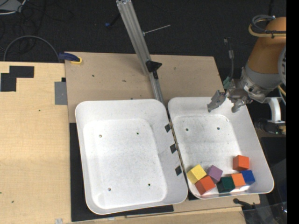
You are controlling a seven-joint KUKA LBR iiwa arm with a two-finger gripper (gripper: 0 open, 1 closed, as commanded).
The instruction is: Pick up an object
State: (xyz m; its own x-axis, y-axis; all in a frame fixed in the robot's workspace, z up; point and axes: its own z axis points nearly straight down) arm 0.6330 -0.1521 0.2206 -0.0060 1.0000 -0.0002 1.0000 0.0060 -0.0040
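The gripper point(226, 101) is hanging over the right bin's point(261, 139) far rim, fingers spread and grasping nothing. The blocks are sitting clustered in that bin's near corner. The red block point(241, 162) stands slightly apart, so it looks the easiest target for a straight descent.

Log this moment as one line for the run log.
stage: approach | tool: above far edge of right bin, nothing held | blocks: clustered in right bin's near corner | pick: not yet done
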